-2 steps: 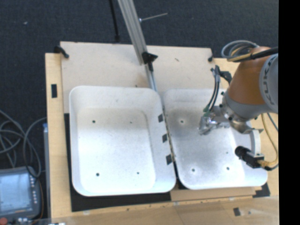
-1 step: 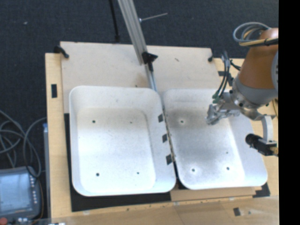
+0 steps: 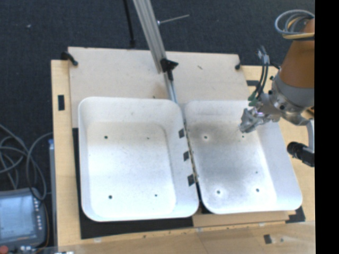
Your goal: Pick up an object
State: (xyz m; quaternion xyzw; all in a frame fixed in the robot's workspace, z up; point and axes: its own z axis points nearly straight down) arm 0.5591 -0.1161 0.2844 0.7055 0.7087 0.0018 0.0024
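Observation:
My gripper [image 3: 248, 123] hangs over the upper right part of the right bin [image 3: 275, 194], close to its far wall and pointing down and left. The grey wrist and orange band [image 3: 297, 62] rise behind it at the right edge of the view. Nothing shows between the gripper and the bin floor beneath it, which is white with dark speckles and a few small dots. The left bin [image 3: 87, 157] lies beside it with the same speckled white floor.
A slanted aluminium post [image 3: 150, 28] rises from the back of the bench, meeting the gap between the bins. Small dark clips [image 3: 186, 155] line the seam between the bins. A screen unit [image 3: 20, 219] and cables sit off the bench at lower left.

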